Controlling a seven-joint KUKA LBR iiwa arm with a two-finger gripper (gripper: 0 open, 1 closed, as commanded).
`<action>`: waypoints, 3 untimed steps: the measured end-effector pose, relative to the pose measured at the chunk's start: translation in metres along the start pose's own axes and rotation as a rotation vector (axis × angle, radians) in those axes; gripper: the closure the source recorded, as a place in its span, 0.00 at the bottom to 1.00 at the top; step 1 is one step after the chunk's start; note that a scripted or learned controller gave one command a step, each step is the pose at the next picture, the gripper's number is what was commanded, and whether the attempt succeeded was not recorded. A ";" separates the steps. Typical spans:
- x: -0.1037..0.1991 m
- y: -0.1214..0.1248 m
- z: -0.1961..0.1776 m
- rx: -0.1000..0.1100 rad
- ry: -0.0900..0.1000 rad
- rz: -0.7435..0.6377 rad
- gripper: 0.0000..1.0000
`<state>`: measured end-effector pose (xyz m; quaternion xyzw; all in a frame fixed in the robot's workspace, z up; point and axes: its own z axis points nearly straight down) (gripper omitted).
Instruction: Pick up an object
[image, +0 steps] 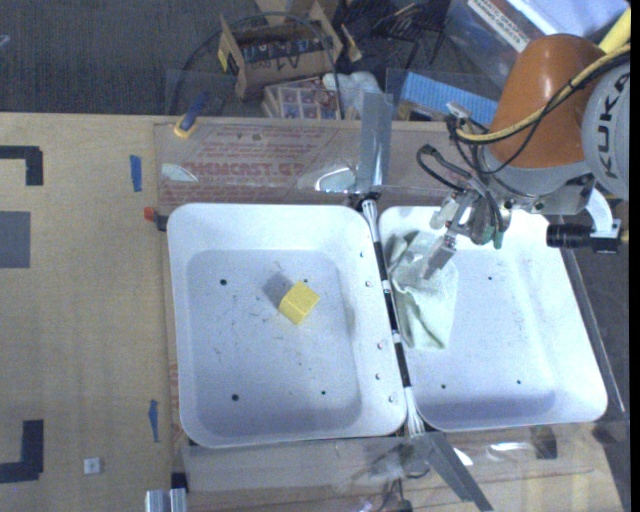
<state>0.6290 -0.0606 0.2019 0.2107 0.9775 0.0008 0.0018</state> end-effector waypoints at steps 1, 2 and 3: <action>0.000 0.000 0.000 0.000 0.000 0.000 0.00; 0.018 0.053 0.015 0.000 0.001 -0.235 0.00; 0.065 0.127 -0.012 -0.004 -0.006 -0.695 0.00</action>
